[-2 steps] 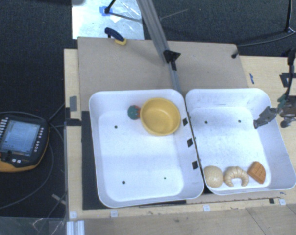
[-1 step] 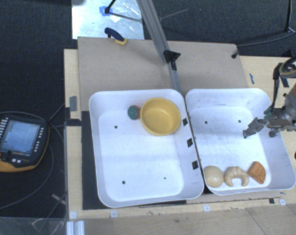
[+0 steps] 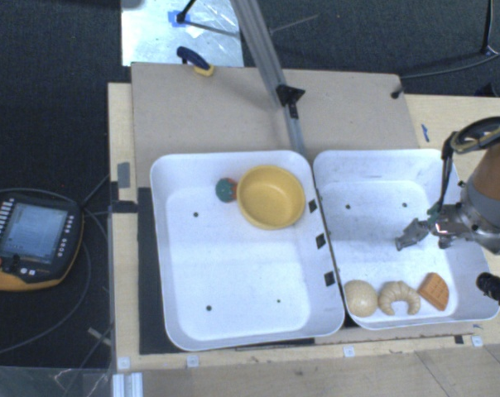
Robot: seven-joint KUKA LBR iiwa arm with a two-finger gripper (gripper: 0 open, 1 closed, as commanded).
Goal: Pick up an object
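A: The fingers (image 3: 409, 240) looked slightly apart with nothing between them, though they were small in the camera view. The gripper (image 3: 415, 235) hung over the right bin (image 3: 374, 172), above bare floor.

B: And the pickable things?

A: A bun (image 3: 360, 298), croissant (image 3: 400, 297) and orange cracker (image 3: 435, 290) lay along that bin's near wall. I judged the croissant best: centre over it, straddle its narrow width, descend straight, keeping clear of the wall.

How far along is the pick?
Done: the claw is over the right bin. In hand: nothing visible between its fingers. Left: the whole grasp. The round bun, croissant and orange wedge lie along that bin's near edge; the yellow bowl and small green ball sit in the left bin.
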